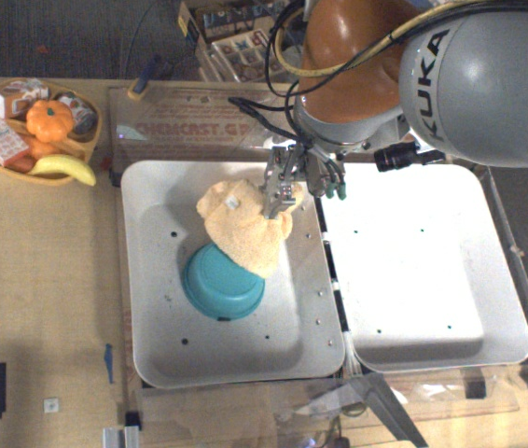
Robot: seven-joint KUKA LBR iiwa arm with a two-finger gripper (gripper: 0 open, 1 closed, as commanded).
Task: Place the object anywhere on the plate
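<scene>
Wooden bench (40, 278) first, far left: we see a shallow dish (21, 161) holding a small orange pumpkin (49, 121), a banana (63, 167) and a few printed packets. Their print is too small for us to read. It sits well apart from the bins, so we judge it's clutter, not part of the job.

Left bin (152, 325) holds the work. The teal plate (224, 285) sits near its middle, looking more like a shallow bowl. The object, a pale yellow cloth (241, 227), lies bunched just beyond the plate, with its near edge draped over the plate's far rim. So it overlaps the plate but most of it rests on the bin floor. We'd call the task not finished.

Gripper (279, 202) is at the cloth's far-right corner, fingers pointing down into the fabric. The fingertips look pinched together on a fold of cloth, so we read it as gripping the cloth at that corner, though the fold hides the tips. Corner grip makes sense to us: a limp cloth drags or lifts from an edge, and the plate is a short pull toward the near-left.

Behind the bins, a board (199, 119) carries faint stencilled lettering, too washed out for us to read.

Right bin (413, 278) is next to the left one, rims nearly touching. Arm (488, 82) comes in above it from the right, with "KUKA" in black on the grey casing.
</scene>
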